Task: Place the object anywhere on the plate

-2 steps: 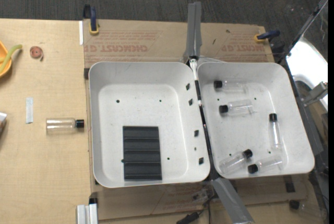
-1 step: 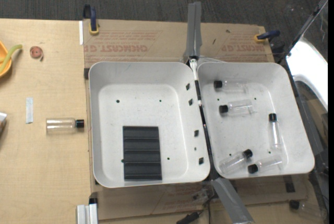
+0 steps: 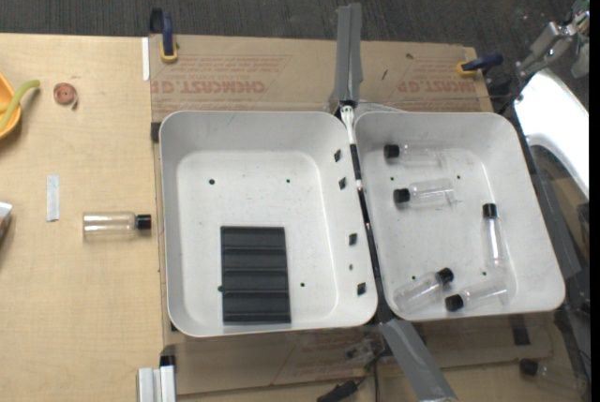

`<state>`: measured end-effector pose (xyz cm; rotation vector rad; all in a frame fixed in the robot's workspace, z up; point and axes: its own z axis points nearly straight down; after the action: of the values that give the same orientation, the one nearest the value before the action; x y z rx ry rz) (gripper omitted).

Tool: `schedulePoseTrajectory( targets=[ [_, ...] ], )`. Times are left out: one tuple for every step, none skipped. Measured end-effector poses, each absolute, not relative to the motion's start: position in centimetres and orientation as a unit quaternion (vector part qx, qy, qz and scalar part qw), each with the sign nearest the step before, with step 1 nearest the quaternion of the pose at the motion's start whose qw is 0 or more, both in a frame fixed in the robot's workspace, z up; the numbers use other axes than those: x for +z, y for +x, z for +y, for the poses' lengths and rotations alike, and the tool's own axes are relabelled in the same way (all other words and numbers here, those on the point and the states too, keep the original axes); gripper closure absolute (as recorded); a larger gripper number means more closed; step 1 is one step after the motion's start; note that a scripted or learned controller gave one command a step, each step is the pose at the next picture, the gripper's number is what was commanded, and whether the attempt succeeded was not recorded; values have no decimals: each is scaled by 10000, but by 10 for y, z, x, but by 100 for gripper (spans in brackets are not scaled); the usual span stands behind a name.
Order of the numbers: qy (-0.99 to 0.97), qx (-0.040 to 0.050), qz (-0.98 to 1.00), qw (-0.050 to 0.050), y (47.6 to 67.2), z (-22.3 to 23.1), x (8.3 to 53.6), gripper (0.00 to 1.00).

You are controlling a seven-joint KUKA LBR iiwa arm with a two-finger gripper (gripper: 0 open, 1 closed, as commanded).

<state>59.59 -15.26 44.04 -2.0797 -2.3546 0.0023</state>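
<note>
Showing two white bins side by side, left bin [image 3: 173, 203] carrying a black ribbed plate [image 3: 254, 275] near its front, right bin [image 3: 525, 203] holding five black-capped clear vials [image 3: 424, 195] scattered apart, gripper [image 3: 568, 33] opening being impossible to tell.

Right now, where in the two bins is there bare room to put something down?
The left bin has bare floor above and beside the black plate. The right bin is crowded: five clear vials lie around its floor, leaving a small bare patch in the middle.
</note>
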Motion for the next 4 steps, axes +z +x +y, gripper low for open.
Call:
schedulePoseTrajectory(
  targets=[
    [-7339,16,-6793,-1,606,-223,440,0],
    [-7873,18,-6165,3,660,-211,440,0],
    [-8312,24,-5559,9,659,-177,439,0],
    [-8701,19,-4928,4,656,-215,440,0]
  ],
)
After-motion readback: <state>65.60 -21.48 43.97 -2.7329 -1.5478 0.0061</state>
